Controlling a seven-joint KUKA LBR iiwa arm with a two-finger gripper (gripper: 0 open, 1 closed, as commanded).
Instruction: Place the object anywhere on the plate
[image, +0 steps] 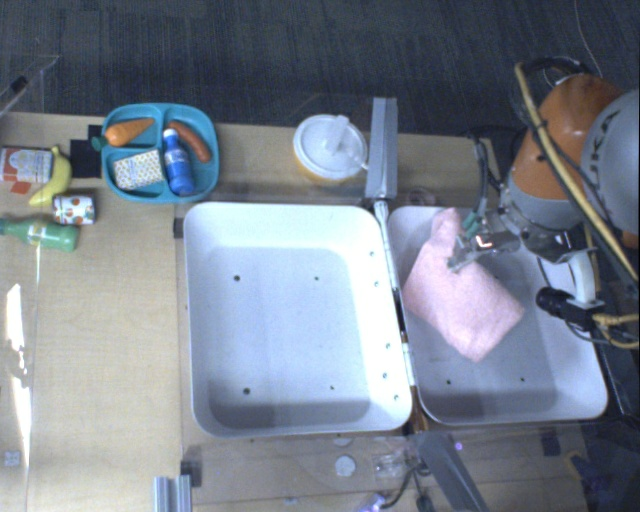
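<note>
A pink folded cloth (460, 292) lies in the right bin (560, 390), toward its left wall. My gripper (468, 248) is down at the cloth's upper right edge, touching or just above it. The blue sectioned plate (203, 160) sits on the bench at the far left, beyond the left bin (290, 400). It carries an orange carrot, a small blue bottle, a sausage and a cracker-like piece.
A white and yellow lidded cup (330, 148) stands behind the bins beside a grey post (381, 150). A banana (52, 178), a small can (74, 209), a green bottle (40, 234) and a carton (22, 165) lie at the bench's left edge. Cables hang off the arm on the right.
</note>
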